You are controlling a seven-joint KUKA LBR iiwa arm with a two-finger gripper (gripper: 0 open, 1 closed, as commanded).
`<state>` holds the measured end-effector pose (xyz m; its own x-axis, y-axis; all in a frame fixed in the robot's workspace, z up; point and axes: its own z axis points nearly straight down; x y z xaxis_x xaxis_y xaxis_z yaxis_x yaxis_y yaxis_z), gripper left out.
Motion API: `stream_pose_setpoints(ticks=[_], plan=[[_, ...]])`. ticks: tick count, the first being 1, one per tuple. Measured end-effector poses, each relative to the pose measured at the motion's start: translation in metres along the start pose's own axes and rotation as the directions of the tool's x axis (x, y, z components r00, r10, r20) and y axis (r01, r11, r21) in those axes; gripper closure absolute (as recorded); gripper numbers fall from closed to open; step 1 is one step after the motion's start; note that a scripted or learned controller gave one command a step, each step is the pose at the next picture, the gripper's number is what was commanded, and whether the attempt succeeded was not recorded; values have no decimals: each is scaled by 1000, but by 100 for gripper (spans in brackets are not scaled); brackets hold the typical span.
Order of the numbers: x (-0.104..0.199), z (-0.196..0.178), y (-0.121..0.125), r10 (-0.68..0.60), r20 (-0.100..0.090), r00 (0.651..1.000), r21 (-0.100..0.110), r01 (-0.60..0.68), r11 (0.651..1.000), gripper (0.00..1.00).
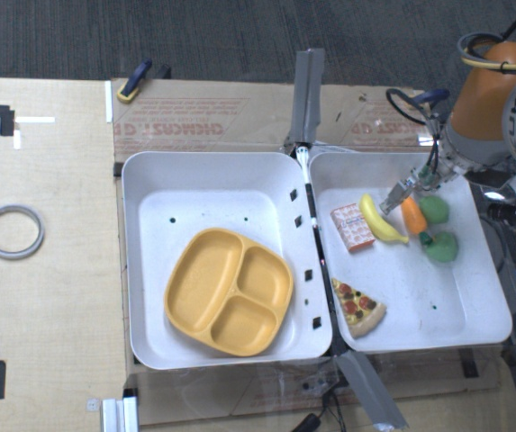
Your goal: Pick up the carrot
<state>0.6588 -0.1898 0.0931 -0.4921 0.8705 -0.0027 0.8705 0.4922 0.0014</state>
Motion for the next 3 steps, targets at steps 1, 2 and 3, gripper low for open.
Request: stream_pose_setpoints(ticks=[1, 2, 3], plan=[[31, 0, 18, 347, -1, 938, 1, -347, 938, 0], [77, 0, 21, 284, -1, 959, 1, -284, 959, 0], [82, 1, -44, 348, -1, 938, 3, -348, 938, 0]])
